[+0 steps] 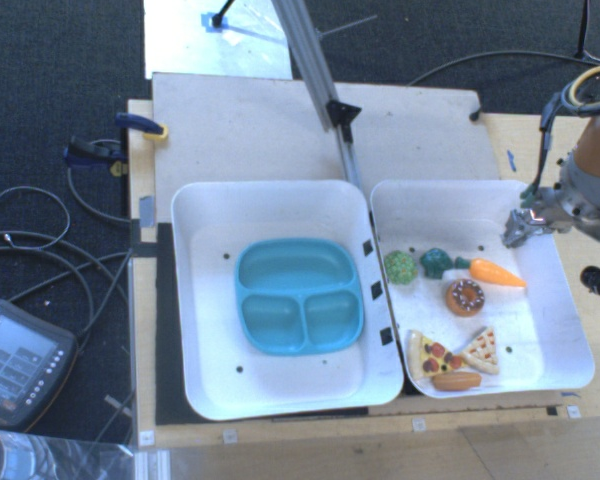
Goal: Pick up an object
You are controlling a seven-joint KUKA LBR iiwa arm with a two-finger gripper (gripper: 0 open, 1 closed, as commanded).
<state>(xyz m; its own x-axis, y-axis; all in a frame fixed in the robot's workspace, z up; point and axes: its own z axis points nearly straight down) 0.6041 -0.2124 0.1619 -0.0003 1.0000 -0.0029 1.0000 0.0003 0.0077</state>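
Carrot (498, 273) lies just below-left of the fingers (517, 230), whose state cannot be told; descending misaligned risks nudging it aside.

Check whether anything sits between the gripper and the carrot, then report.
Nothing visible does. The gripper hangs over the right bin, up and right of the carrot, with bare white floor between them.

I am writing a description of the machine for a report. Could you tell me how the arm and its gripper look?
The arm is grey with an orange band above the wrist. A yellowish cable loops at its top, and a dark cable runs down its side. The gripper is small, metallic grey, with dark parts.
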